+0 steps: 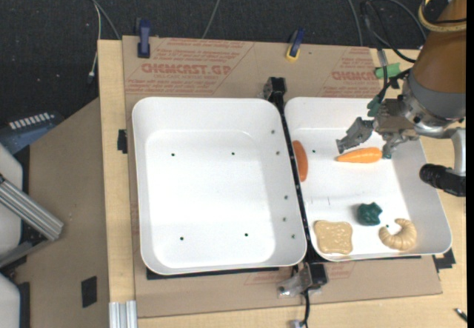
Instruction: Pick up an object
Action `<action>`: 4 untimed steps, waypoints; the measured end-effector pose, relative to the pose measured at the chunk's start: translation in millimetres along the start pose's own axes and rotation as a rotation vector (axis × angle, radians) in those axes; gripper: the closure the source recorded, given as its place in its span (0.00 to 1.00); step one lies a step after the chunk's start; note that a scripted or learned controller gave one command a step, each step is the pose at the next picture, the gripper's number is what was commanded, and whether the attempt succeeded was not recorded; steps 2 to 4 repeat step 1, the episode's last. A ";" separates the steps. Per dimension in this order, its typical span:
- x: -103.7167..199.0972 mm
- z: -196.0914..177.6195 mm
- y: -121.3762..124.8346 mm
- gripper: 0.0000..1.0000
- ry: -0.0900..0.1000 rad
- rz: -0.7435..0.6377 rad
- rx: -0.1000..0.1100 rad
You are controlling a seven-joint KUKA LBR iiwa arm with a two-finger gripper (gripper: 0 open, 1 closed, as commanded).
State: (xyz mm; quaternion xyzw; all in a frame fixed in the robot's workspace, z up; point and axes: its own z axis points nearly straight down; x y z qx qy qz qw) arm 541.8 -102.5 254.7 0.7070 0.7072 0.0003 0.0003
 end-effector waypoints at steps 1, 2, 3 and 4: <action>-50.5 63.9 -51.4 0.00 0.000 0.006 0.007; -50.5 63.9 -51.4 0.00 0.000 0.006 0.007; -50.5 63.9 -51.4 0.00 0.000 0.006 0.007; -50.5 63.9 -51.4 0.00 0.000 0.006 0.007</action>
